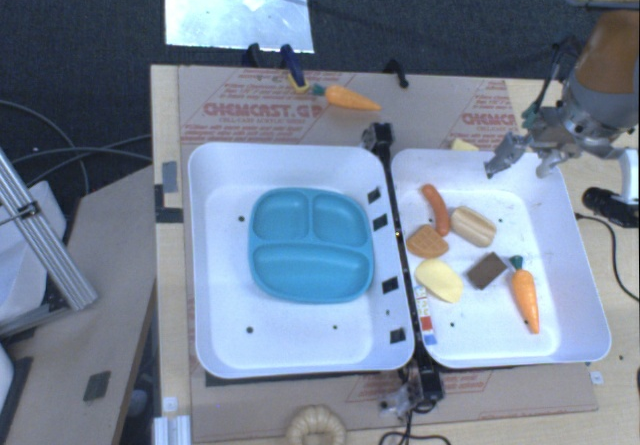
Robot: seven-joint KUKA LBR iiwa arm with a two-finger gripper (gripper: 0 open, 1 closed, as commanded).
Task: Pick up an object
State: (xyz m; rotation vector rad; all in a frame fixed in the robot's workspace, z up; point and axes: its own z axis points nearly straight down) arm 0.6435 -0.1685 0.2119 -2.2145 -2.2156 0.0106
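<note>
The right bin (560,333) holds several toy foods: a red-orange sausage (435,208), a tan bread roll (473,226), an orange wedge (428,242), a yellow piece (439,281), a brown block (487,270) and a carrot (526,299). My gripper (524,160) hangs above the bin's far right corner, up and to the right of the bread roll. Its two fingers are spread apart with nothing between them.
The left bin (225,333) carries a blue divided plate (310,244). Another carrot (346,98) lies on the cardboard behind the bins, next to a blue clip (292,65). A small yellow piece (464,145) sits just behind the right bin's rim. A black divider (396,233) runs between the bins.
</note>
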